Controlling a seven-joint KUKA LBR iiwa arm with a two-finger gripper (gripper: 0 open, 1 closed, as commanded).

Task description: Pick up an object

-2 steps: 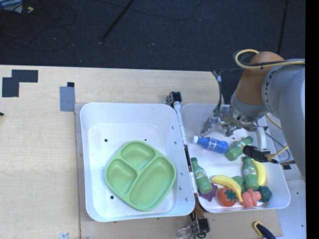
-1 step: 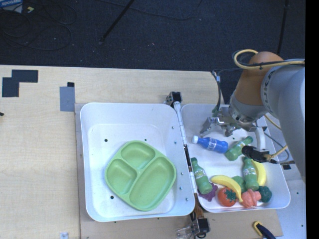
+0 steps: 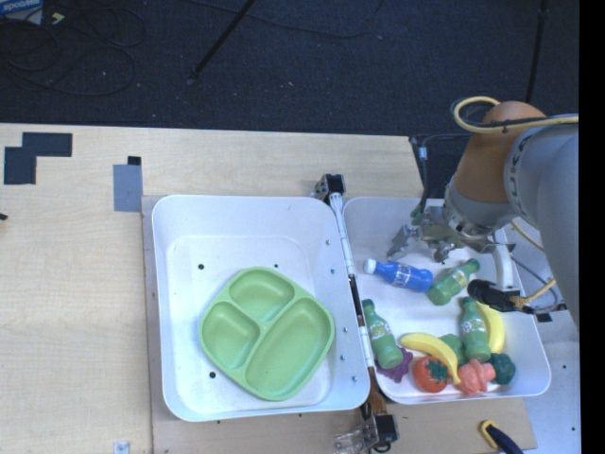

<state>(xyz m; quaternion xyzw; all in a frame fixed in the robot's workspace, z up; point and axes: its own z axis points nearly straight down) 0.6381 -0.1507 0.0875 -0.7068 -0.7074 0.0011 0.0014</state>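
My gripper [image 3: 422, 245] hangs over the back of the right bin [image 3: 378, 218], fingers spread open with nothing between them. Just below it lies a blue bottle [image 3: 402, 274] with a white cap, on its side. A green bottle [image 3: 452, 284] lies to that bottle's right, under the wrist. Further forward are another green bottle [image 3: 382, 336], a third green bottle [image 3: 473, 327], a yellow banana [image 3: 430, 346], a red tomato [image 3: 430, 375] and an orange toy [image 3: 475, 375].
The left bin [image 3: 180, 253] holds a green divided plate [image 3: 267, 332]. A ridge with a black clamp [image 3: 331, 187] separates the two bins. The grey arm [image 3: 539, 197] covers the right bin's far right side. Cables [image 3: 515, 301] trail near the right rim.
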